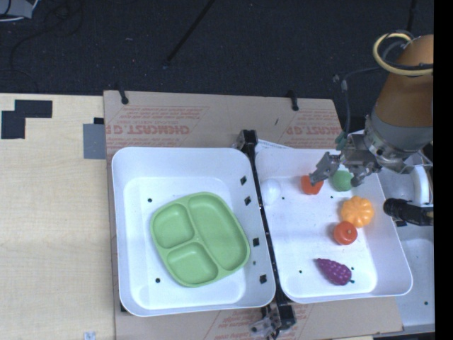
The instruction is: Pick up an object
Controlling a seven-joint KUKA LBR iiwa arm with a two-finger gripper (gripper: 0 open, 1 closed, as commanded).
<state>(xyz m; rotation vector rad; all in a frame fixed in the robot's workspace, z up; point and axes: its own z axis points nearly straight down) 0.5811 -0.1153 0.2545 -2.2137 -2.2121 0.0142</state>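
Arm (405,83): seen entering from the right edge, its orange band uppermost and the grey wrist section below it.
Wrist: angled down and to the left, over the right-hand bin's far part.
Gripper (341,170): carried low, its two fingers spread apart.
Fingers (324,167): nothing is seen gripped between them.

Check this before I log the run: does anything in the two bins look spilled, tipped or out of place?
Nothing stands out. The green divided plate lies flat in the left bin. In the right bin, the purple grapes, red tomato, orange pumpkin, green ball and small orange piece all rest on the floor, inside the walls.
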